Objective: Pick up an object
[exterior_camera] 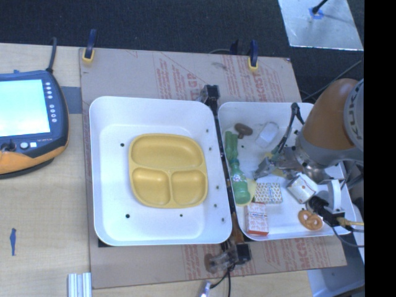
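**Nothing picked up yet: the arm is low over the right bin**

Two shallow white bins sit side by side on the bench. The left white bin [105, 166] holds a yellow plastic plate with three sections [168, 169]. The right white bin [281, 231] holds all the small things.

The grey arm with the orange band [328, 125] reaches in from the right. Its gripper [275, 163] is low in the middle of the right bin. I cannot tell what state the gripper is in, because the arm and cables hide it.

Near it lie a small white checked box [268, 193], a red and white packet [257, 219], a long green bottle [233, 159] and a brown pretzel-shaped toy [310, 219]. All of them look to be resting on the bin floor.

So I think the pick is not done. The arm must grab one thing and lift it.
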{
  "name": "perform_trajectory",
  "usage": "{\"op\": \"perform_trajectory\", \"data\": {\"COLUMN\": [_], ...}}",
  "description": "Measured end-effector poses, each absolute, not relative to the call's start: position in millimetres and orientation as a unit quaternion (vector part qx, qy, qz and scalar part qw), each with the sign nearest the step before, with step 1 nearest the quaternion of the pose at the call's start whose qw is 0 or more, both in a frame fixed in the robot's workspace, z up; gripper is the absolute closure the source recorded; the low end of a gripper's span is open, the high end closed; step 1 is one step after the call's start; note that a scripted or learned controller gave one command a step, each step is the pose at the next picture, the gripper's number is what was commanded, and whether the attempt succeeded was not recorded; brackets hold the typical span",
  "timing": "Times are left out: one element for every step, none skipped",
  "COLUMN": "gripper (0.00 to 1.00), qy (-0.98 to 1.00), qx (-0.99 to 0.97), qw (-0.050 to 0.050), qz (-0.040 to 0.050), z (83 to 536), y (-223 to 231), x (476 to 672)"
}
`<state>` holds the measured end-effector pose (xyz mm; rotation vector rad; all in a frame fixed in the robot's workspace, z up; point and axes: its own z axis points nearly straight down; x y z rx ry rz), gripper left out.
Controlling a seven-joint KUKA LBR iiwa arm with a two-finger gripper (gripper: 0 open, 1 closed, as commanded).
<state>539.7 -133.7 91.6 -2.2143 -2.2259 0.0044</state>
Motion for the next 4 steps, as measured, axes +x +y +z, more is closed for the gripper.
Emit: {"op": "perform_trajectory", "data": {"gripper": [0.00,0.00,0.00,0.00], "qy": [-0.708,-0.709,-0.709,-0.709], "qx": [-0.706,-0.705,-0.705,-0.705], "qw": [0.000,0.002,0.000,0.001], "qz": [0.0003,0.0017,-0.0008,0.0019], "z": [104,91,193,192], "y": [-166,-128,-51,-57], "x": [606.8,581.0,657.2,594.1]}}
